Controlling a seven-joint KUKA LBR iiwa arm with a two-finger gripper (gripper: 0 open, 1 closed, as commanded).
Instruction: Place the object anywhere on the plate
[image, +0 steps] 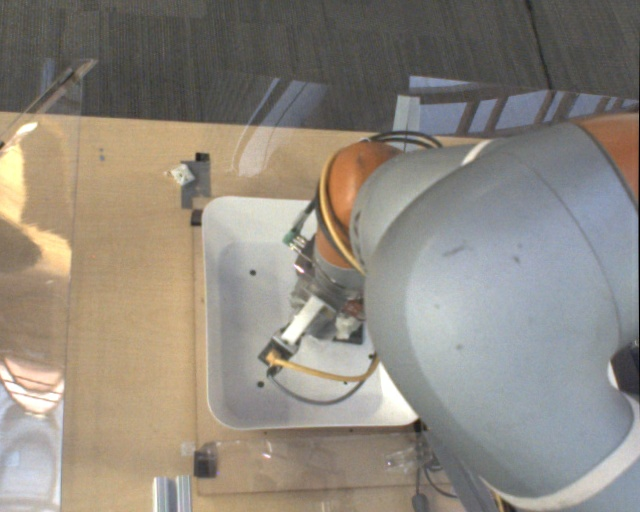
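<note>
1. ARM POSITION. The arm (500, 300) is extended from the right across the white bin (225, 340). The orange band (345, 190) above the wrist is turned toward the bin's far wall. The gripper (338, 322) is held low over the middle of the bin floor. This posture is judged to suit a pick or a release at floor level.

2. GRIPPER STATE. Whether the gripper is open or closed cannot be told, because it is overlapped by the wrist. Nothing is seen held in it.

3. TASK ITEMS. The position of the object and of the plate cannot be told, as the right part of the bin is covered by the arm. On the bare left part of the floor, small dark specks (253, 272) are seen.

4. FIXTURES. The bin is seated on the bench (120, 330) between a far black block (200, 182) and a near black block (205, 462) at its left corners. These are judged to stop the bin from sliding.

5. MARKINGS. No brand, label or writing can be read.
</note>
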